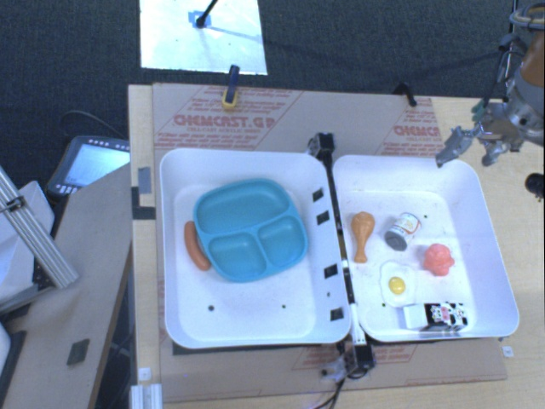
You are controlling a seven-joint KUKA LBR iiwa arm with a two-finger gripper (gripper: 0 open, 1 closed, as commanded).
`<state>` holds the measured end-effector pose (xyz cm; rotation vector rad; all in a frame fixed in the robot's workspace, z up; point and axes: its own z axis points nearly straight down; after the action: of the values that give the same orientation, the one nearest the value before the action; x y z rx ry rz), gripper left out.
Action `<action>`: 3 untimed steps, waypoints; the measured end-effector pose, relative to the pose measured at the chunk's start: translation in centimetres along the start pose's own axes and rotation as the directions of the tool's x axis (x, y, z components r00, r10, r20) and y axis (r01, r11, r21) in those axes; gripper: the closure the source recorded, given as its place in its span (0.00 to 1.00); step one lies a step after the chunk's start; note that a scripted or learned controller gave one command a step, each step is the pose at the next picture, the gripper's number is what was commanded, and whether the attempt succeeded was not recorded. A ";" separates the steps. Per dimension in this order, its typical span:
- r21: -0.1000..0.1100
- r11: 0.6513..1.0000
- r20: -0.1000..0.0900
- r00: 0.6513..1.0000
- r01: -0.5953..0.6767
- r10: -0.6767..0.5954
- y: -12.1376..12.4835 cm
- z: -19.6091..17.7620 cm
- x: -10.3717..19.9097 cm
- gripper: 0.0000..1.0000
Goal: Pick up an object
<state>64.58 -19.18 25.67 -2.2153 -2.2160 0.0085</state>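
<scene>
bench point(145, 331) | cardboard sheet point(281, 113) | two white bins point(247, 335)

Two bins sit side by side on the tabletop point(255, 113). In the left bin point(174, 313) a divided tray point(249, 228) lies with a sausage point(196, 245) touching its left edge. The right bin point(490, 254) holds a drumstick point(363, 234) at left, a can point(403, 230) beside it, a berry point(438, 259) further right, an egg point(397, 282) nearer, and a carton point(434, 316) at the front.
</scene>
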 end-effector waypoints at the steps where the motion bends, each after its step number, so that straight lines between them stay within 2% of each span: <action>1: -0.012 1.000 0.003 1.000 0.003 -0.003 0.2 -0.8 0.1 0.00; 3: -0.009 1.000 0.002 1.000 0.006 -0.006 0.7 7.7 0.9 0.00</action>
<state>65.19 -18.24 17.97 -2.2141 -2.2284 0.0008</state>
